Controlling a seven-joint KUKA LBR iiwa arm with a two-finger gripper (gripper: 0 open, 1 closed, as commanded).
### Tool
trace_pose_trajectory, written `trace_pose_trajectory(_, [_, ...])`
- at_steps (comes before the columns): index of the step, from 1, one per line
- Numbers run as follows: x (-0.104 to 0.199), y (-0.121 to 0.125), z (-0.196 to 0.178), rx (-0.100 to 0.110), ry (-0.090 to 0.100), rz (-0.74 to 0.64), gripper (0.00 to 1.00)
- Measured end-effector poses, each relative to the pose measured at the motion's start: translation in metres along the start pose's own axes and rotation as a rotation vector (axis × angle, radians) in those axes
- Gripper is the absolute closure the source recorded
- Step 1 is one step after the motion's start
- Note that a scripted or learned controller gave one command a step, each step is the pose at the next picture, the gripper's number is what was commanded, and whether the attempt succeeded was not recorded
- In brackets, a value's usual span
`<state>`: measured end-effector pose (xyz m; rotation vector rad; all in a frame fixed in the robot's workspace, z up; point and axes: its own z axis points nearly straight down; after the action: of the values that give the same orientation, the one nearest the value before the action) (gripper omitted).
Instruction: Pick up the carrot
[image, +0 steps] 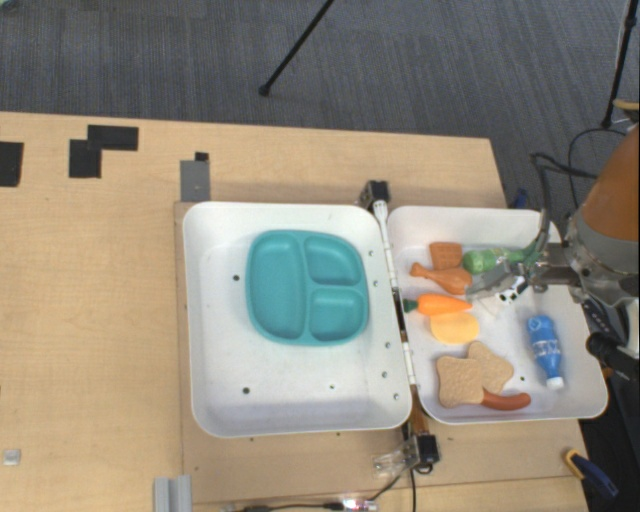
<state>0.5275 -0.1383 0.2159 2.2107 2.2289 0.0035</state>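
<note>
Tool (497, 284) just right of carrot (441, 305)

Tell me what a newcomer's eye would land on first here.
First, the teal divided plate, alone in the left bin. Then the crowded right bin: the orange carrot near its centre among toy foods and a blue bottle, with the gripper just right of the carrot.

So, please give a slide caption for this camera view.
Hand above the right bin, near the carrot.
</note>
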Motion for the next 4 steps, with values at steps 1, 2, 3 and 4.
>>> trace_pose_trajectory(1, [0.049,-0.036,0.128,0.004,-0.005,0.129,0.0])
trace_pose_trajectory(2, [0.045,0.014,0.132,0.002,0.001,0.541,0.0])
trace_pose_trajectory(3, [0.047,0.016,0.121,0.0,0.002,0.533,1.0])
trace_pose_trajectory(4, [0.162,-0.022,0.028,-0.001,0.009,0.529,1.0])
